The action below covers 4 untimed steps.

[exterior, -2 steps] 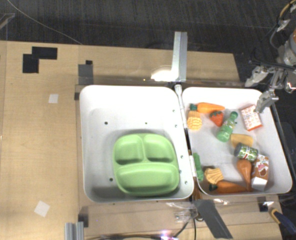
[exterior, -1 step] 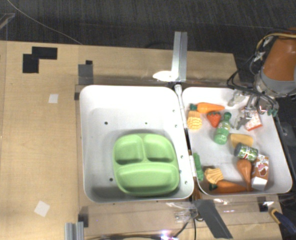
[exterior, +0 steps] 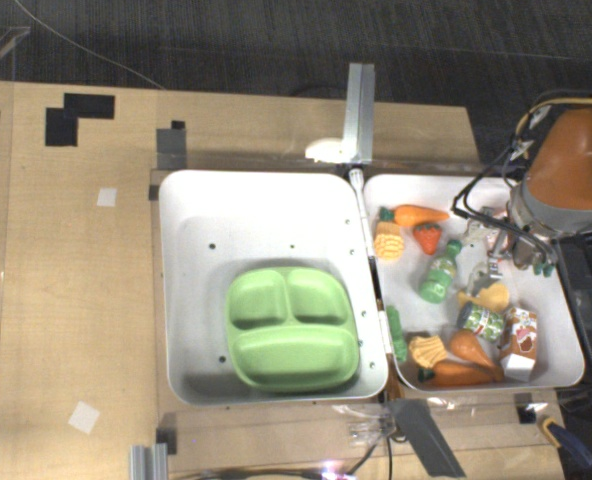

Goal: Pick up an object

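Two white bins sit before you on the desk [exterior: 76, 298]. You see a green divided plate [exterior: 292, 328] in the left bin [exterior: 191, 228]. Toy foods crowd the right bin [exterior: 566, 353]: an orange carrot [exterior: 419, 214], a green bottle [exterior: 438, 277], a red-and-white carton [exterior: 519, 336]. The gripper [exterior: 496, 258] hovers over them.

The arm [exterior: 574, 168] reaches in from the right, hand [exterior: 506, 253] lowered.

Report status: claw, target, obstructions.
Claw low in right white bin, grip unclear. Nothing seen held. Green plastic bottle and yellow toy wedge crowd close.
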Motion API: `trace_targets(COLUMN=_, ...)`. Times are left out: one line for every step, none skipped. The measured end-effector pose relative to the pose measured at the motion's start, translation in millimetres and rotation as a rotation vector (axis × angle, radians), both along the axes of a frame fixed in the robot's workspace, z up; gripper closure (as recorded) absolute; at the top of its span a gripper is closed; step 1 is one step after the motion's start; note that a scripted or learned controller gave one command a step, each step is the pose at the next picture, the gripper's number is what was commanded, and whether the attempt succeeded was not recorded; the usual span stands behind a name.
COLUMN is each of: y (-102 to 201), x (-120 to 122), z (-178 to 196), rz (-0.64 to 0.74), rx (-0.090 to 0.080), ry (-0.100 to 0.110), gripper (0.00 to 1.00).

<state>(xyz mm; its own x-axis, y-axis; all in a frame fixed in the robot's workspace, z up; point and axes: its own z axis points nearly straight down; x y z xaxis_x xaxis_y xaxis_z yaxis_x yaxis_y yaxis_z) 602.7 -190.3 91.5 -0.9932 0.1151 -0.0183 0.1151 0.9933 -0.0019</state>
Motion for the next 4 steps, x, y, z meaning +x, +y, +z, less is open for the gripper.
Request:
trace_targets(y=59, x=-32, z=-1, rz=0.011, rx=0.004, ry=0.004, gripper=0.0)
trace_targets(y=102, x=-20, z=-1, rz=0.152, rx=-0.002, ry=0.001, gripper=0.0)
trace_targets(y=98, x=-58, z=0, rz=0.064, rx=-0.004, ry=-0.002, gripper=0.0)
trace_targets(y=95, x=-55, z=12, rz=0.067, rx=-0.011, ry=-0.013, gripper=1.0)
